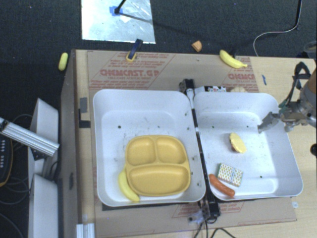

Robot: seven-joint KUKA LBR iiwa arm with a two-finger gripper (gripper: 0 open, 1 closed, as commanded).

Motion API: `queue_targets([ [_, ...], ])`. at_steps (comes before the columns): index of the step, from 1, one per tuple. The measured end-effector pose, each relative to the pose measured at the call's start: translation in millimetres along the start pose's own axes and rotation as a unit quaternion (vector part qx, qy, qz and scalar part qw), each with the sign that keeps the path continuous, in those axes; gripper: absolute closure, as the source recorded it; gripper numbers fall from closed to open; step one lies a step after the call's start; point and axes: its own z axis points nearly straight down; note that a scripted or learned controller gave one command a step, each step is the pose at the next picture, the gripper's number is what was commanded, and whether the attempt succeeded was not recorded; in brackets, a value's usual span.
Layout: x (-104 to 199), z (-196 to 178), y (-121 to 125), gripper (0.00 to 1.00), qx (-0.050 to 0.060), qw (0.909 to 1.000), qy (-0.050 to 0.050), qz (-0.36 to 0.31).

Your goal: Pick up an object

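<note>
Yellow lemon-like piece [237, 143] lies unlifted in the right bin [287, 177], near a patterned block [230, 174] and sausage [221, 185]. Nothing is picked yet. Pincer [270, 121] hangs apart, released, grasping nothing.

The arm [308, 90] is cut off at right; the claw [270, 121] looks blurred.

Dark carpeted floor [39, 14] stretches far up-left of the gripper, carrying a shiny silver square sheet [118, 13]. A brown printed cardboard bench top [148, 68] spreads left of it; pale metal framing [37, 143] sits at the far left.
</note>
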Motion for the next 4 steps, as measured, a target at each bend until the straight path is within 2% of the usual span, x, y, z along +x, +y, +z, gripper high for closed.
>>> queue_targets([
  [1, 48.3, 84.5, 41.8, 0.00, 0.000, 1.0000, 0.001, 0.000],
  [2, 69.0, 132.5, 34.6, 0.00, 0.001, 1.0000, 0.000, -0.001],
  [3, 68.5, 119.5, 37.3, 1.00, -0.003, 1.0000, 0.000, -0.001],
  [4, 5.4, 79.8, 34.2, 1.00, -0.001, 1.0000, -0.001, 0.001],
])
